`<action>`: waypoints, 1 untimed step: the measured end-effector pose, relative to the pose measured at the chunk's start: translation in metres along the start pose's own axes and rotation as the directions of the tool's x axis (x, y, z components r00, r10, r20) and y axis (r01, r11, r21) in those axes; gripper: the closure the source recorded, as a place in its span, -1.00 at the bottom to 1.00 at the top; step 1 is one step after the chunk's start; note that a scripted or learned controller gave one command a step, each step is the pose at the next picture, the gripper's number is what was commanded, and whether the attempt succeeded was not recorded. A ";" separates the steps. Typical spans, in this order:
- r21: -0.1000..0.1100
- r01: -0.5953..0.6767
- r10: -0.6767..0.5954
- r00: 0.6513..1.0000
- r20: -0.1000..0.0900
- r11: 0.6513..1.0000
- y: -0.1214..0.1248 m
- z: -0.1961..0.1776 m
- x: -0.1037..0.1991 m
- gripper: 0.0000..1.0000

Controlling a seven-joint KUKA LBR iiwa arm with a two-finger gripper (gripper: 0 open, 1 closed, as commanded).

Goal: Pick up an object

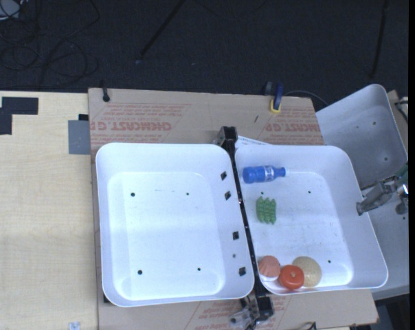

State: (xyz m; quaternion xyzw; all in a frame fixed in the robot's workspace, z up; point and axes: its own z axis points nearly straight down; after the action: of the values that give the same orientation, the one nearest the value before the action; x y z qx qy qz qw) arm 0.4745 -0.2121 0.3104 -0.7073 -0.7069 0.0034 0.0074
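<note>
Camera view: blue bottle (264,174) lying sideways, right bin (345,163); fingers' state unclear.

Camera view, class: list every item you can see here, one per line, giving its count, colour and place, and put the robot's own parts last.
Bins: two, white, side by side on the bench.
Bottle: one, blue with a pale label, lying on its side at the far end of the right bin.
Knobbly item: one, green, middle of the right bin, towards its left wall.
Round items: three, one pinkish-orange, one red-orange, one tan, clustered in the right bin's near corner; too small to identify.
Cardboard sheet: one, brown with red print, under the bins.
Clamp: one, blue and yellow, on the cardboard's far edge.
Hand: one, grey metal, at the right bin's right rim, holding nothing visible.
</note>
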 end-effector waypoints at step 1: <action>-0.007 0.000 0.000 1.000 0.002 1.000 0.001 0.058 -0.001 -1.00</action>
State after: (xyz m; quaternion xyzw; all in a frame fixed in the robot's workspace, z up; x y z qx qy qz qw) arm 0.4750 -0.2123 0.2527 -0.7072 -0.7070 0.0018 0.0042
